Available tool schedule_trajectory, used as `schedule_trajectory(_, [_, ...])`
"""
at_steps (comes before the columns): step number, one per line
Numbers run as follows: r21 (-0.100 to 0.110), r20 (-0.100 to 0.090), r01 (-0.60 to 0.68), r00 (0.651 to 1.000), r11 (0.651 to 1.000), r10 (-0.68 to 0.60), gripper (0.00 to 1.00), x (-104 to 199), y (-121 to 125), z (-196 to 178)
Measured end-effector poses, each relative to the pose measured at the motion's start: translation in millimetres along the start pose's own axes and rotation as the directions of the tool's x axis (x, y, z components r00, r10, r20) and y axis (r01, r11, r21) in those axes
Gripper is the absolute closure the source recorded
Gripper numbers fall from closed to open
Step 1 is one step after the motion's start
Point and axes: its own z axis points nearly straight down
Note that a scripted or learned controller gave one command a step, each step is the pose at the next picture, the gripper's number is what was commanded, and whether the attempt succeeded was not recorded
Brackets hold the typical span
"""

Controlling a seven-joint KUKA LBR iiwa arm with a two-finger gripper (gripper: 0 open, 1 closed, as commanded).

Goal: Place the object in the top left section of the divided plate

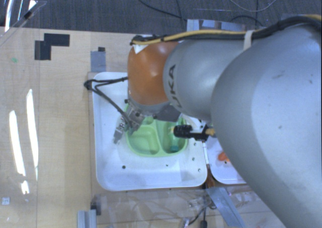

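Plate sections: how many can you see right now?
2 on the green divided plate in the left bin: a large left one and a smaller right one holding a small teal object. The arm may hide others.

The big grey arm with the orange band (211, 86) covers most of the left shallow white bin (108, 171). The claw (122, 127) sits at the left edge of the light green divided plastic plate (146, 144) in that bin, and something small and teal (173, 147) lies in the plate's right section.
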Motion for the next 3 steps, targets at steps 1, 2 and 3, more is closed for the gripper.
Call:
schedule_trajectory(1, [-0.006, 0.003, 0.001, 1.000, 1.000, -0.001, 1.00, -1.2, 1.9, -10.6])
schedule_trajectory(2, [0.001, -0.001, 0.046, 0.999, 0.999, -0.046, 1.00, 41.6, -19.6, -53.2])
schedule_trajectory(3, [-0.003, 0.001, 0.047, 0.999, 0.999, -0.047, 1.00, 40.4, -18.0, -63.0])
